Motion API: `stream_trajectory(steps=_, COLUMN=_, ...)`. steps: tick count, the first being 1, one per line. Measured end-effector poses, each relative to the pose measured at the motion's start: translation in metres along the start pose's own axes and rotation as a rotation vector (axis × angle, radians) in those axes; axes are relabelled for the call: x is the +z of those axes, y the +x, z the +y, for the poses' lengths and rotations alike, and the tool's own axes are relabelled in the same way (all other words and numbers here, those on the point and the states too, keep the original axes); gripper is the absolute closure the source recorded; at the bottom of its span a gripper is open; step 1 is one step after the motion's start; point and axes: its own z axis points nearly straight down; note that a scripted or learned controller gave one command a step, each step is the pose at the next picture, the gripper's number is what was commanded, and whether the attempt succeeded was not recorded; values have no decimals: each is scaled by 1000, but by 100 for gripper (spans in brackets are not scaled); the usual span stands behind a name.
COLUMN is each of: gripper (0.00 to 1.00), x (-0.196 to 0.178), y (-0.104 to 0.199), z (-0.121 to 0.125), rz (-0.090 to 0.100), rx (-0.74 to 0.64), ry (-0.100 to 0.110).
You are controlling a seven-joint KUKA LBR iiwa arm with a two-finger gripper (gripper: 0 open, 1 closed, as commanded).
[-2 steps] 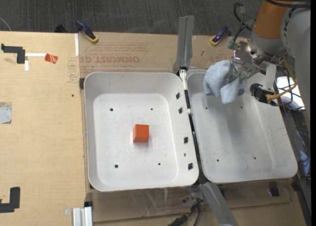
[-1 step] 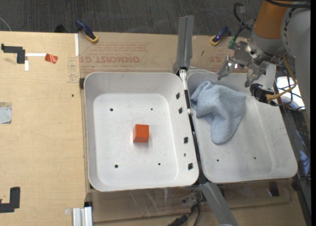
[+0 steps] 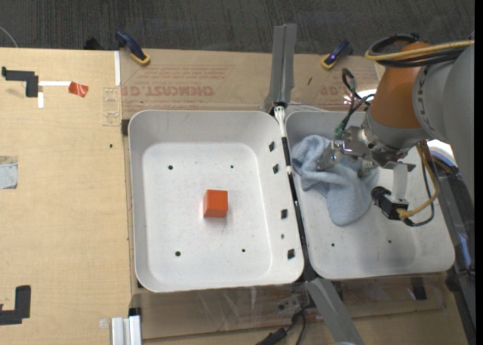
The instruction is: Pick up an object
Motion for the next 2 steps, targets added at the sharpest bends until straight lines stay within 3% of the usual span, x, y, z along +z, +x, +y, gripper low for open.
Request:
stream_trajectory(steps=1, gripper=0, x=0, y=7, z=53, rz=-1, rx=-143, ry=3)
stream_trajectory(steps=2, gripper=100, x=-10, y=6, z=54, rz=-2, rx=-144, ry=2)
